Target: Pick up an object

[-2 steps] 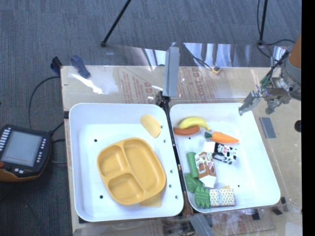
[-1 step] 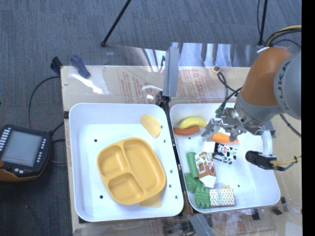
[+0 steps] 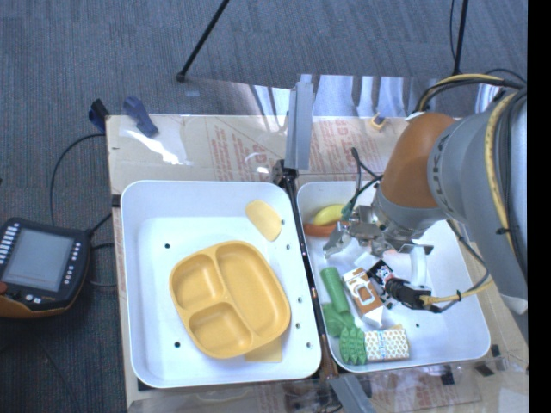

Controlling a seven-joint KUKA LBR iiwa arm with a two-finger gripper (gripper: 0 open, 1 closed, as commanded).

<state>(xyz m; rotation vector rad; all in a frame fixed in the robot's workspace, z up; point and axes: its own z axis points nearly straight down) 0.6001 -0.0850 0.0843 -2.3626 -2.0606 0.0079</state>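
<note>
Nearest the table's front edge, a patterned paper packet [image 3: 386, 344] lies crosswise in the right white bin [image 3: 465, 317], beside a green ridged plastic piece [image 3: 335, 295] running front-to-back, under the bent arm's jaws [image 3: 362, 233], whose opening I cannot tell.

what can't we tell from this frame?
- Gripper, camera view: the wrist covers it and it is blurred; what it holds, if anything, can't be read.
- Yellow fruit: partly behind the gripper and cables, kind unclear.
- Flat yellow piece: mostly under the tray.
- Box: print too small to read.
- Right bin: the arm covers its far right part.
</note>
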